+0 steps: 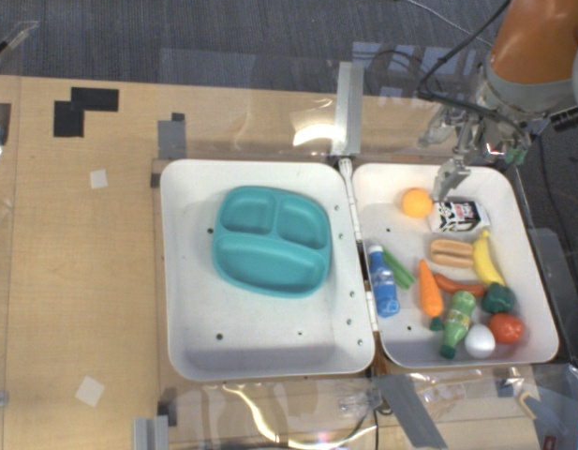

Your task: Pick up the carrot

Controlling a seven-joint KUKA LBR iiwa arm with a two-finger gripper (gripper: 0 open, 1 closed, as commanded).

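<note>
The carrot (429,288) lay in the right bin (527,251), near its middle, with its green top by the green bottle (457,321). The gripper (451,182) hung up at about one o'clock from it, over the milk carton (456,216), and I could not tell how it was set. It looked like the reaching step. Next it needed to move toward seven o'clock and go down.

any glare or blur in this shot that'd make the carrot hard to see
Camera view: glare sits on the clear strips above the divider and along the bench's near edge, not on the carrot, which is evenly lit and fairly sharp in the right bin; the gripper looks slightly soft above the milk carton.
</note>
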